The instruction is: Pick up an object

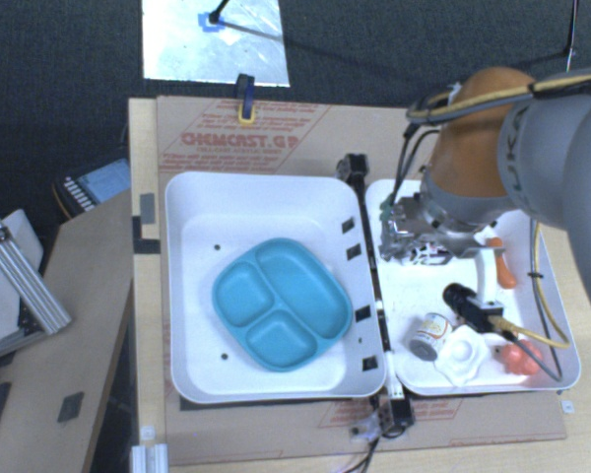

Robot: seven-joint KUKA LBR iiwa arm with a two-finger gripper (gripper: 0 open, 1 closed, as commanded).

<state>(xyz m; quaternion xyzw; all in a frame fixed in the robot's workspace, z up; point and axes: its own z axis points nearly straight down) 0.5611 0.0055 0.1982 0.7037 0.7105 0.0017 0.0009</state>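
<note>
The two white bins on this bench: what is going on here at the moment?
A grey arm reaches in from the right, and its tool hangs over the back of the right bin. Whether it holds anything cannot be told. Nearer the front of that bin lie a small can, a white lump and a pink piece. The left bin holds a blue divided plate.

Tray (281,304) in left bin (202,215), can (428,336) in right bin (414,294)
</note>
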